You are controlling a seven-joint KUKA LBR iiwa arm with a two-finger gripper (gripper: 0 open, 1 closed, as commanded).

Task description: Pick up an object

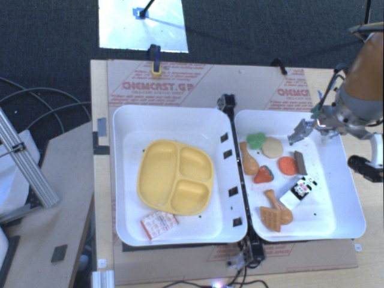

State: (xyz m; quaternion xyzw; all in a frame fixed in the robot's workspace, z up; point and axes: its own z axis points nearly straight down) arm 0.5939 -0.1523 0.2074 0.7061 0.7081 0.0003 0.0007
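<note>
gripper over the right bin's far side

hovering with fingers slightly apart, gripper (298, 132) holding nothing. just below-left: one green piece (256, 140), one tan disc (272, 147), one orange-red piece (287, 165). further left, one yellow tray (175, 177) in the left bin (120, 161). open white floor toward right bin's (342, 215) near edge.

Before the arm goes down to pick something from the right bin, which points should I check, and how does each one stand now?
1. Gripper is over the right bin: ok, it sits near the bin's upper part.
2. Nothing is between the fingers: cannot tell, they are too small and blurred.
3. Targets lie in reach: ok, the green piece and beige round piece are closest.
4. Targets stand apart: not ok, the green and beige pieces touch, and the red strawberry lies against the drumstick.
5. Yellow divided tray is out of the way: ok, it is in the left bin.
</note>
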